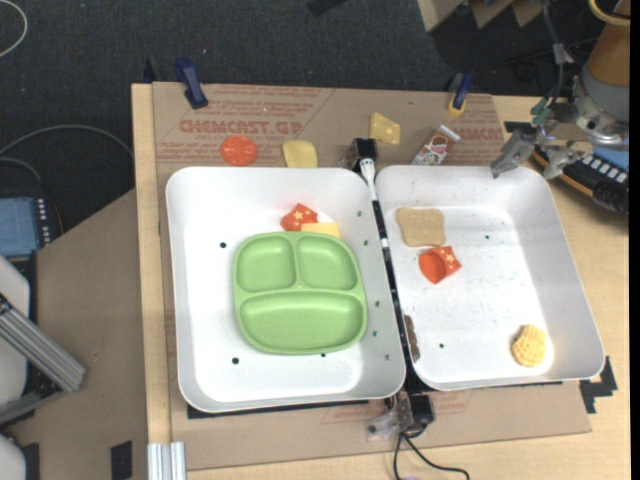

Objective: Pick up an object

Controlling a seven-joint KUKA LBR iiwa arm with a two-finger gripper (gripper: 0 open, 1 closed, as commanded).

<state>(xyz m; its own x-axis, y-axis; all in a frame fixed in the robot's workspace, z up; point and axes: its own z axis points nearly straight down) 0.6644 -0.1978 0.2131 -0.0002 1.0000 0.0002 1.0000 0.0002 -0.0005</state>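
I saw the gripper (522,151) hovering at the right bin's (560,218) far rim, fingers spread and empty. A tan slice (421,226), red piece (438,264) and yellow corn (529,345) lay inside.

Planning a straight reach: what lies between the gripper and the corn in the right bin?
In the camera view, bare white bin floor lies between the gripper and the corn; the toast sits off to the side.

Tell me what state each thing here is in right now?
Pincer: above the right bin's far corner, holding nothing.
Green plate: flat in the left bin, compartments bare.
Toast slice: flat in the right bin.
Red piece: lying beside the toast.
Yellow corn: lying near the right bin's near corner.
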